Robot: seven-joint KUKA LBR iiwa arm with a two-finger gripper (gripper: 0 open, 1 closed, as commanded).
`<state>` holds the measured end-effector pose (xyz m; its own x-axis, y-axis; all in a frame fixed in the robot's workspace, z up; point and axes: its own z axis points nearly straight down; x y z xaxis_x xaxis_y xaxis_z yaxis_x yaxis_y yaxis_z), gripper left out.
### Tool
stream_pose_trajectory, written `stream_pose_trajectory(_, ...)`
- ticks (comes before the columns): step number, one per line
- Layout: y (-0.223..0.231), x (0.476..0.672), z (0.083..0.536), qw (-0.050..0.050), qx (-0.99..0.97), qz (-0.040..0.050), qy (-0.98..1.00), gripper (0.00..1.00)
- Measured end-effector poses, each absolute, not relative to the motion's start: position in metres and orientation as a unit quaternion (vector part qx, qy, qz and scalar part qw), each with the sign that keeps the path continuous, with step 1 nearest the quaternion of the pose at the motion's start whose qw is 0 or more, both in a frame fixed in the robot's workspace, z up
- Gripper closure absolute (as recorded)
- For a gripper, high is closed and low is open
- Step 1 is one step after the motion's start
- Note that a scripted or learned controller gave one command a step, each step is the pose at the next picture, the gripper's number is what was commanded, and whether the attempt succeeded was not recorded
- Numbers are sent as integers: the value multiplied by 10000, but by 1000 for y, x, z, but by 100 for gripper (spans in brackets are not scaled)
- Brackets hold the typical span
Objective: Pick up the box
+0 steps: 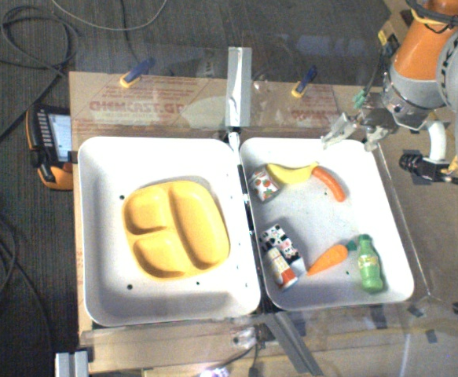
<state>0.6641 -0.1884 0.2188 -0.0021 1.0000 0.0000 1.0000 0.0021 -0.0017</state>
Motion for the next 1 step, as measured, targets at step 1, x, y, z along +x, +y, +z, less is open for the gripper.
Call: stream_pose_trajectory(1, -141, 660, 118, 6, -6797, 11, -7335, 0)
